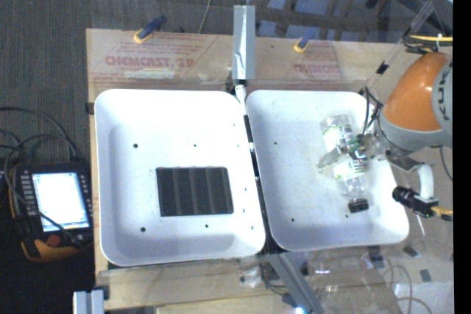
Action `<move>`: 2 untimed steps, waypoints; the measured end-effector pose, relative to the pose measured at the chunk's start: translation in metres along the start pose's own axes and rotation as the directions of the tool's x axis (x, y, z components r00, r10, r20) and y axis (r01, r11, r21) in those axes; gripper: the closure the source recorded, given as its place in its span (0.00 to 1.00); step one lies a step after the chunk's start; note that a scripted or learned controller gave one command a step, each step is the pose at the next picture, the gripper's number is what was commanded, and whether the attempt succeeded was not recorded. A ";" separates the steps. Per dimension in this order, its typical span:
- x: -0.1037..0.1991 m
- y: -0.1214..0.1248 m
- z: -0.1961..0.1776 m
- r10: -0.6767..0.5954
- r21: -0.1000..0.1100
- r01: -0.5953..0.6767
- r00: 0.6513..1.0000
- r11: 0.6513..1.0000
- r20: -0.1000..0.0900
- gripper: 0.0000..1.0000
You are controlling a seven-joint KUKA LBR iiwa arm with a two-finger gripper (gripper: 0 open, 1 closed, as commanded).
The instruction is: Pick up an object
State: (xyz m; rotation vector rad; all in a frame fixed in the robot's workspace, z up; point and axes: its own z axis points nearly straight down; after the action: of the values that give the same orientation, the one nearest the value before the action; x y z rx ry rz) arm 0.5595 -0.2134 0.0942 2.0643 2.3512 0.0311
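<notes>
A clear plastic bottle (344, 171) with a black cap (358, 205) lies in the right bin (294, 158), toward its right side. My gripper (355, 148) hangs low over the bottle's upper half, reaching in from the right under the orange band (413, 101) of the arm. The bottle's see-through body blurs with the gripper, so I cannot make out whether it is touched. A dark ribbed rectangular block (194, 191) lies flat in the middle of the left bin (125, 158).
The two bins meet at a raised rim (250, 151) in the centre. A lit handheld pendant (53, 204) with cables sits off the bench at the left. Clamps and a metal post (243, 40) stand along the bench's back edge.
</notes>
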 end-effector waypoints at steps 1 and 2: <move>0.021 -0.011 0.001 -0.199 0.007 0.199 0.980 0.980 0.014 0.00; 0.013 0.047 0.004 -0.103 0.026 0.103 0.995 0.994 0.002 0.00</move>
State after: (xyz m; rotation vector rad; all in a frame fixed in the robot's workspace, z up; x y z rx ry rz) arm 0.6049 -0.1940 0.0915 1.9491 2.4646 -0.0039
